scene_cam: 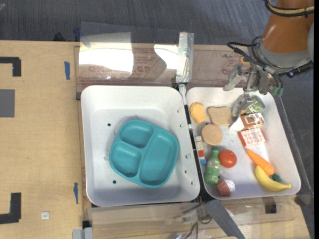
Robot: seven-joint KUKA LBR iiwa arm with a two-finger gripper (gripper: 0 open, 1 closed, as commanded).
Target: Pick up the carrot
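Camera view, catalogue of contents. Table (35, 133): wood top, carried 2 white bins side by side. Left bin (94, 103): held 1 teal divided plate (144, 153), nothing else. Right bin (289, 148): crowded w/ play food. Carrot (260, 161): orange, lay flat toward the bin's near right, just above the banana (269, 179) and touching or nearly so, just below a red-and-white carton (253, 136). Tomato (228, 158) sat left of the carrot, apart from it; green bottle (213, 166) beside the tomato; bread slice (219, 115) and round cookie-like disc (212, 134) further back.

End effector (247, 89): hung over the bin's far right corner, well apart from the carrot; fingers' state: can't tell, too cluttered w/ cables and items behind. Nothing seen between them.

Progress, as judged: early stage. Carrot not yet lifted, rested in bin. Left to do: travel toward near right, descend, grip, raise. Risk: banana and carton crowd the carrot.
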